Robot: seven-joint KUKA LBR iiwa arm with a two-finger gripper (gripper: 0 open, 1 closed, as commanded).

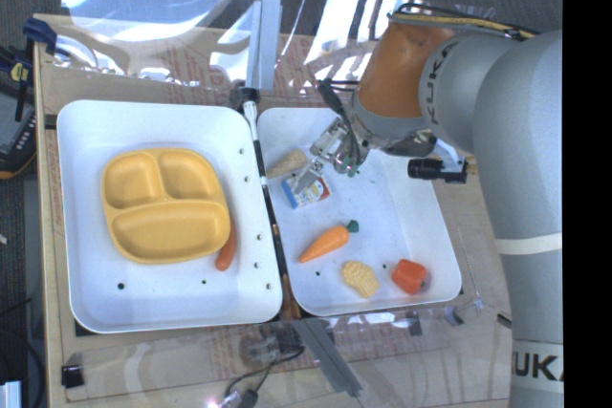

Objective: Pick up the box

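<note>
Grey KUKA arm's two-finger gripper [320, 165] hovers just above-right of the small blue-and-white cardboard box [306, 192] in the right white bin [430, 234]; jaw state cannot be told.

Surface [483, 248]: wooden. Two shallow white bins rest directly on it, side by side: left bin [81, 287] toward the left edge, right bin [435, 239] toward the right.

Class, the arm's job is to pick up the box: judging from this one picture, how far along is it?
Done: the arm has reached into the right bin, and its claw sits right above the box. In hand: closing in for the grasp; whether the claw grips the box cannot be told. Left: the lift, since the box looks to lie on the bin floor near the carrot.
</note>
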